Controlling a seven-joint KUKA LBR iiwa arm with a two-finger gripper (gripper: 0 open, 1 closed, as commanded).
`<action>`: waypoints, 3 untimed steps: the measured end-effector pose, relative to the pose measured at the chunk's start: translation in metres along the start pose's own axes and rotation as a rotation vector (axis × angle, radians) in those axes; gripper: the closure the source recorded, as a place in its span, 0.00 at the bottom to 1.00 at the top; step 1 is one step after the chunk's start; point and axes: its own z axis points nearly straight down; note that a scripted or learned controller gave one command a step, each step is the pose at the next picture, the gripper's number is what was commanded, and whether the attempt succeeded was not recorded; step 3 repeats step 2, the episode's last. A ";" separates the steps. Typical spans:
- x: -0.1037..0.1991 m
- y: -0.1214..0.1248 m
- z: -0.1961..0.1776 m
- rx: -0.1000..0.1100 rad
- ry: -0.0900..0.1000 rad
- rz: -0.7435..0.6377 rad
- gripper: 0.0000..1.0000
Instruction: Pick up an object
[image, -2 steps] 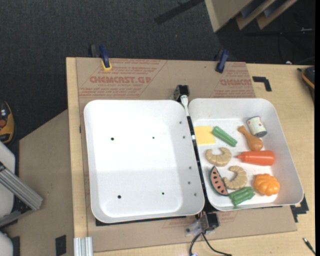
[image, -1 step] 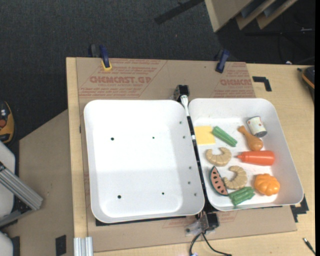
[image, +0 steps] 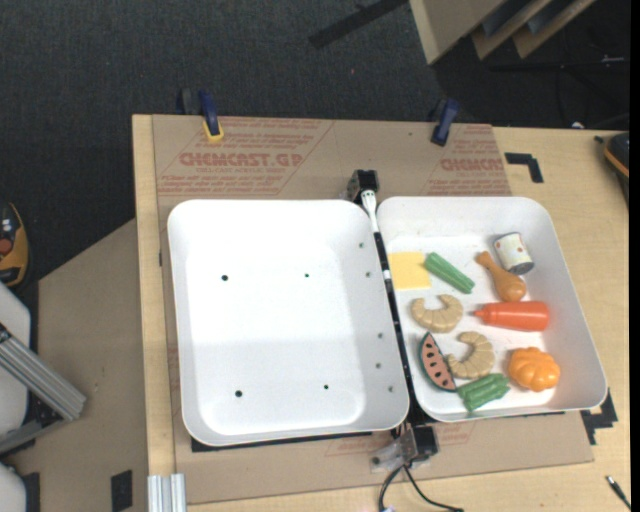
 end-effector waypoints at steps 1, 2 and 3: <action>0.001 0.063 0.001 0.000 0.001 -0.001 1.00; -0.001 -0.061 -0.002 0.007 0.005 0.008 1.00; -0.001 -0.061 -0.002 0.007 0.005 0.008 1.00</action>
